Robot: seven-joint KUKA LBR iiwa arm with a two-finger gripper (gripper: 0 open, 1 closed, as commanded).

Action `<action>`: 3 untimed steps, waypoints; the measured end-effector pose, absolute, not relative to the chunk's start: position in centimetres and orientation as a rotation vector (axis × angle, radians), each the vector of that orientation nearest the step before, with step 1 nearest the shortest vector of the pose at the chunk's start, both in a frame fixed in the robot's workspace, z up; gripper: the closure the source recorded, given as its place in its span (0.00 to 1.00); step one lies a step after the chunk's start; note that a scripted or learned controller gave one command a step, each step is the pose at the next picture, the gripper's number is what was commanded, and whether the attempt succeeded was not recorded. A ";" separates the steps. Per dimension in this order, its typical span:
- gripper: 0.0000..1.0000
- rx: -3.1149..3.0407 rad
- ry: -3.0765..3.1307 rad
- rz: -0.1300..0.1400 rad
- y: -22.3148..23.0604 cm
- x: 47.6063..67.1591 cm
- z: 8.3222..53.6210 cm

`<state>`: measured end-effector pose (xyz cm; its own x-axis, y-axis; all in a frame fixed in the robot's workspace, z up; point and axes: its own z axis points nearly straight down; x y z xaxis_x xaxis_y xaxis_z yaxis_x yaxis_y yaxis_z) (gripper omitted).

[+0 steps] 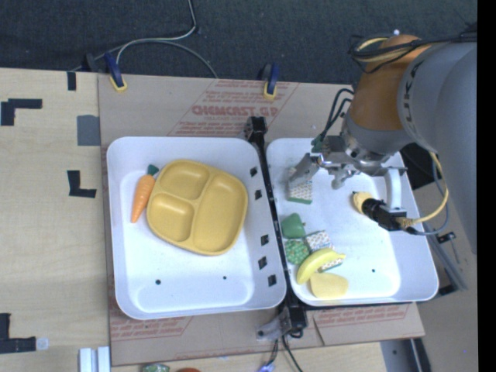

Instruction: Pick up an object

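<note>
Down on a brown cardboard bench (194,107), side by side: a shallow white left bin (124,231) and a shallow white right bin (411,277).

Reaching in from 3 o'clock, over the top of the right bin: a big grey arm with an orange band (380,91).

In the middle of the left bin: a yellow plastic plate with three hollows (198,208).

Under the arm, at about 11 o'clock in the right bin: a silver two-finger claw (319,178). Fingers spread well apart. Bare white bin floor between them, nothing held. Left fingertip right at the top edge of a pale green checked flat piece (301,191); cannot tell if touching or just above.

At 9 o'clock of the plate, just beside it: an orange toy carrot with a green top (140,196). Long way from 12 to 6, tipped a little, green top up at 1 o'clock.

At 7 o'clock in the right bin: a yellow toy banana (314,263), curved, long way from about 2 to 8.

About the checked piece: lies near the left wall of the right bin, at 10 o'clock in it. Long way looks close to 12 to 6, leaning a little toward 1; hard to be sure.

Just below the banana, touching it: a pale yellow round piece (329,287).

Between the checked piece and the banana: a small dark green lump (293,225).
</note>
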<state>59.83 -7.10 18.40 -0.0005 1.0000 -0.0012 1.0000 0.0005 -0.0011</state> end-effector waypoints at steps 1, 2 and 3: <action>0.00 2.217 2.220 0.001 -9.8 62.9 8.6; 1.00 2.217 2.221 0.000 -9.8 62.9 9.5; 1.00 2.219 2.225 0.001 -3.0 61.9 18.4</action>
